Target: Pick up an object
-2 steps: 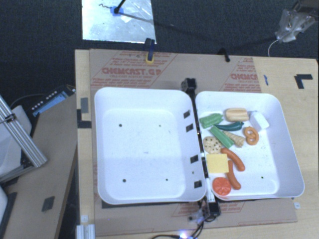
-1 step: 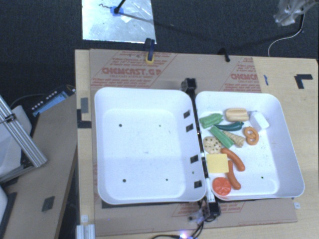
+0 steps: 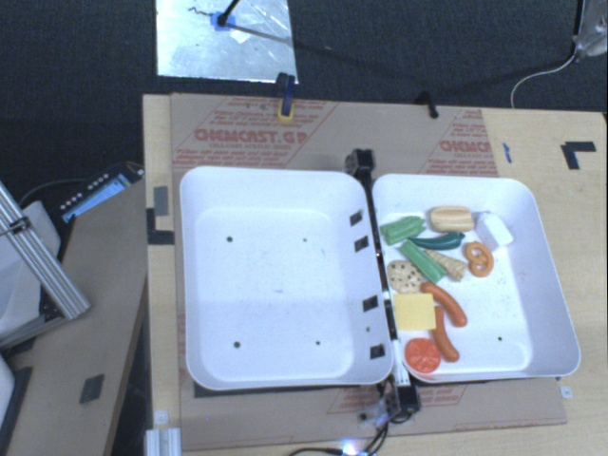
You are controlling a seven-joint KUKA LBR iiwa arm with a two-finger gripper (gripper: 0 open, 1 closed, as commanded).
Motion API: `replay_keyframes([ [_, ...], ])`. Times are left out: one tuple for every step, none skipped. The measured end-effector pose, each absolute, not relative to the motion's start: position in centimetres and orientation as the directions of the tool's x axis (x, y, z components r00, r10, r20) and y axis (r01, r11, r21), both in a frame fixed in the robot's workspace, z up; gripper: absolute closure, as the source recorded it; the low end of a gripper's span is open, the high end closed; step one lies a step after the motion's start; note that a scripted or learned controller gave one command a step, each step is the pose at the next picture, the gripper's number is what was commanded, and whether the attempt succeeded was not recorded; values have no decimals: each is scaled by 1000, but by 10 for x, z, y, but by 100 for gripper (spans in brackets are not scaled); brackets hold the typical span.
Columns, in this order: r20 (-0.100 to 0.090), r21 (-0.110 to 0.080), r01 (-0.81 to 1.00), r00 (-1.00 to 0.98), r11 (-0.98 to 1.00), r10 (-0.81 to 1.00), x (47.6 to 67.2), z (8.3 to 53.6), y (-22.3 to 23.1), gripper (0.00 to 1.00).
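Two white bins on the bench, toy food heaped in one; the right bin (image 3: 541, 283) holds everything you could lift, crowded against its inner wall, while the left bin (image 3: 275, 274) lies beside it. Nothing has been picked yet; whether the gripper's fingers are apart or together cannot be told from this view.

Your likeliest targets are the loose ones; the roll (image 3: 450, 218) sits near the far rim, the white block (image 3: 493, 230) is just beside it, and the pretzel (image 3: 479, 258) lies a little nearer you, with bare floor to its right. The pile is harder; the green pieces (image 3: 423, 255) overlap, the cookie (image 3: 405, 275) touches the cheese (image 3: 414, 312), and the sausage (image 3: 445, 304) lies across the cheese's corner; the tomato (image 3: 423, 354) hugs the near rim.

For a clean grasp, choose a piece with room on two sides, probably the roll or the block; come straight down, span its short axis, and close only once the tips are below its widest part. Keep off the divider wall; a flat piece such as the cheese will likely slip.
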State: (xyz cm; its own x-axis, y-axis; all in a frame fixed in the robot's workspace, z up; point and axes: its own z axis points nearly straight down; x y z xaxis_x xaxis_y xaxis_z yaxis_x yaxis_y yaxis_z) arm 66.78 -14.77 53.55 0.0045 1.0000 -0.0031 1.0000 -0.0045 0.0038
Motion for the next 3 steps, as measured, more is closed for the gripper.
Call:
replay_keyframes([
  [-4, 3, 1000, 4, -4, 1000, 667, 535, -211, 100],
  [-1, 3, 1000, -6, 6, 1000, 669, 535, -176, 100],
  [0, 3, 1000, -6, 6, 1000, 669, 535, -147, 100],
])
